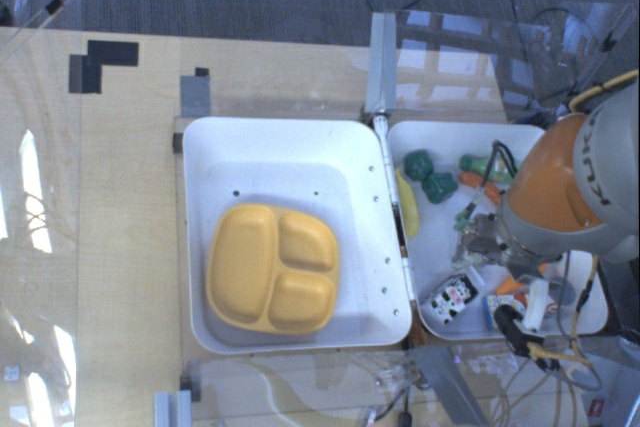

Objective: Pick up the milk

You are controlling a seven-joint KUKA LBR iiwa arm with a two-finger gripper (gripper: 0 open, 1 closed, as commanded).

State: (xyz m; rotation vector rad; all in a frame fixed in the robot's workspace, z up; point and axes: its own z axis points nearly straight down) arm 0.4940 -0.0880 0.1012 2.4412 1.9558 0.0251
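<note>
Milk (455, 296), the small black-and-white spotted carton, lay tilted near the front edge of your right bin (432, 137), close to the wall shared with the left bin (200, 215). Your claw (478, 245) hung just above and behind it; whether it was wide or narrow I could not tell. A yellow divided tray (270, 267) sat in the left bin.

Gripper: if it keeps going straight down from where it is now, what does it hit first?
Probably the milk carton, lying in the right bin just below the gripper. Depth is hard to judge from this slanted view, so it could land on the bin floor beside it.
</note>
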